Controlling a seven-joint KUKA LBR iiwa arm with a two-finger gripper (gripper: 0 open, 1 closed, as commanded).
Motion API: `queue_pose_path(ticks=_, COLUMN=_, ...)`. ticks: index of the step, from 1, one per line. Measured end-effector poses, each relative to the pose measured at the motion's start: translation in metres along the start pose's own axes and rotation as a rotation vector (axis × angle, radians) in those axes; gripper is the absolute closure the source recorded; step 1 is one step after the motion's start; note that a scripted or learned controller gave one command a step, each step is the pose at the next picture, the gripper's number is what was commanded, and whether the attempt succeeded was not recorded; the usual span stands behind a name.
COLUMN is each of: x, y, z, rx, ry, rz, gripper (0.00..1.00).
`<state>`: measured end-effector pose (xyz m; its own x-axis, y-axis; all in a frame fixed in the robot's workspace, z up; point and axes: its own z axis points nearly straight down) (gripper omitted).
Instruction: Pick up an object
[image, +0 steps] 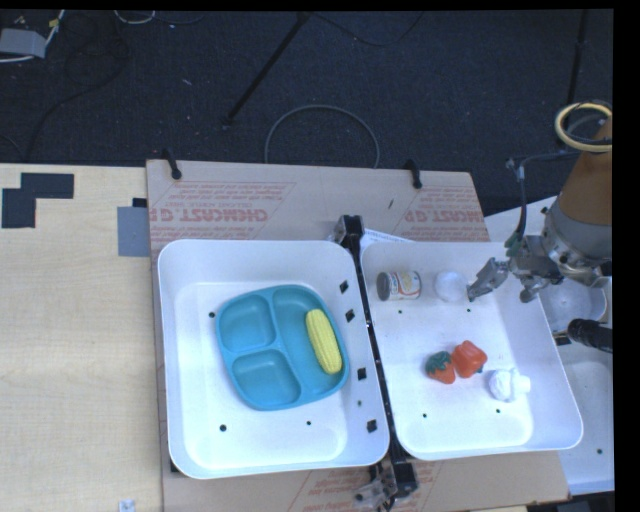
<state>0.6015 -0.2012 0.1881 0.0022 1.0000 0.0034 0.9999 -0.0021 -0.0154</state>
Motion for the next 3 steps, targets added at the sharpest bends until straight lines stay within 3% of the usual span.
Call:
queue_pose_path(ticks=1, x=0.0, y=0.003, z=-0.008, rx=-0.014, ry=-0.003, rz=-0.002, gripper=0.0)
queue_pose_path(ticks=3, x=-0.005, y=-0.004, z=0.099, rx=-0.011, ry=-0.002, rz=-0.002, gripper=0.0)
